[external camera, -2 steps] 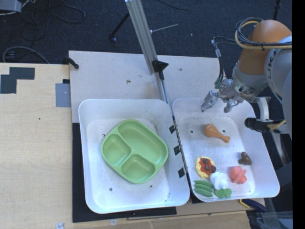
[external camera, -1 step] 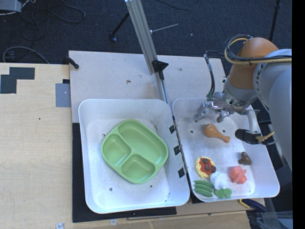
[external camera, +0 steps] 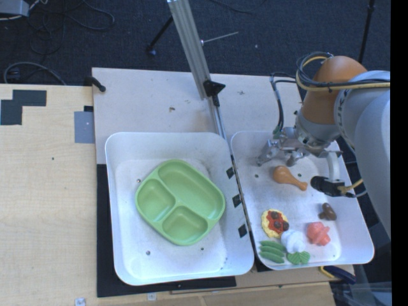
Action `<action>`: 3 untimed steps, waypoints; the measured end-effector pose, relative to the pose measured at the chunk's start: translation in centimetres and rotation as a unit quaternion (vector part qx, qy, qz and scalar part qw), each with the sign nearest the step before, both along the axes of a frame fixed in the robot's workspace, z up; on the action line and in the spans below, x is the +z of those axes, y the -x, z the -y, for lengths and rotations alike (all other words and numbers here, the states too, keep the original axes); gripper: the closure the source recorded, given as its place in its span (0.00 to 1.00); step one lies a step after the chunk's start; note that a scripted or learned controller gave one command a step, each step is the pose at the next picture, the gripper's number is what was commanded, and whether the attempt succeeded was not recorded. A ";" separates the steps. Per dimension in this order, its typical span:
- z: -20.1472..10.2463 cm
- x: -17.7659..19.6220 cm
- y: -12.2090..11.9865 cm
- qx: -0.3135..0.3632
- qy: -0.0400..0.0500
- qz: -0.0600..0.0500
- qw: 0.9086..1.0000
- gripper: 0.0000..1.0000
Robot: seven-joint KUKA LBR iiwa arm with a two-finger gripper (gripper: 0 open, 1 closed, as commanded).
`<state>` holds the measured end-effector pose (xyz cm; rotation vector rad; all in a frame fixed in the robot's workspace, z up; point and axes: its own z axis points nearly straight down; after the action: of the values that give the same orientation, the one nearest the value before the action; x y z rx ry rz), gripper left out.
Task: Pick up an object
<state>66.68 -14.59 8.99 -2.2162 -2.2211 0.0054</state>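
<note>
Drumstick lies in right bin, upper middle, bare floor around it, not held. Gripper hangs just off drumstick at 11 o'clock, metal fingers spread; gap looks wide, nothing between them. Pizza slice at drumstick's 6 o'clock. White piece, green pod and leaf clustered at bin's 6 o'clock edge. Red piece and brown piece toward 4 o'clock. Left bin holds green tray.
</note>
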 end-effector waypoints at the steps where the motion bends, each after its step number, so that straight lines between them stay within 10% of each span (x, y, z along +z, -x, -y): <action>1: 0.0 1.1 -0.1 0.000 0.000 0.001 1.000 1.00; 3: 0.8 12.8 -0.3 -0.001 0.001 0.006 1.000 1.00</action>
<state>66.98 -15.43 21.75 -2.2239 -2.2262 -0.0048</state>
